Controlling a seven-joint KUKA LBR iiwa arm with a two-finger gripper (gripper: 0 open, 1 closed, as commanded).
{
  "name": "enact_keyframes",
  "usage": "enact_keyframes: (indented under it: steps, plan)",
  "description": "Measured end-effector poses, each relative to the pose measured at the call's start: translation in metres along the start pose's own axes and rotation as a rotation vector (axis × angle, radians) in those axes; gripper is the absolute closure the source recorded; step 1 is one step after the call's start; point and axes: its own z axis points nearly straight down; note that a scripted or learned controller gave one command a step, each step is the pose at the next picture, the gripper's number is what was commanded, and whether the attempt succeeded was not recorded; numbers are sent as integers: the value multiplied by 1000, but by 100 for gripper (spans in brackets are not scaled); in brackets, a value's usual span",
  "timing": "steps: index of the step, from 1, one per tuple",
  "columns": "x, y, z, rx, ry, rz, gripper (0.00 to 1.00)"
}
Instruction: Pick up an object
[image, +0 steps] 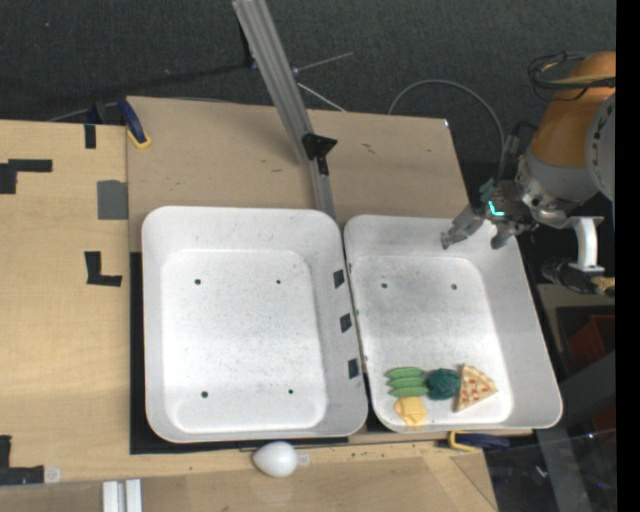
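Several small toys lie near the front edge of the right bin (520, 300): a green pea pod (405, 378), a dark green lump (441, 381), a yellow piece (410, 408) and a pizza slice (474, 387). My gripper (472, 240) hangs over the far right corner of that bin, well behind the toys. Its two fingers stand apart with nothing between them, so it is open.
The left bin (160, 300) sits beside the right one. A white egg (276, 459) rests on the bench in front of the left bin. A grey metal bar (290, 100) slants down to the gap between the bins at the back.
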Motion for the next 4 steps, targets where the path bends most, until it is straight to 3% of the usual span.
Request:
enact_keyframes:
  steps: [1,3,4]
  plan:
    - [0,1,-3,-4,-3,-1,0]
    - [6,6,99,0,-3,-2,0]
    - [6,8,85,-4,-4,-3,100]
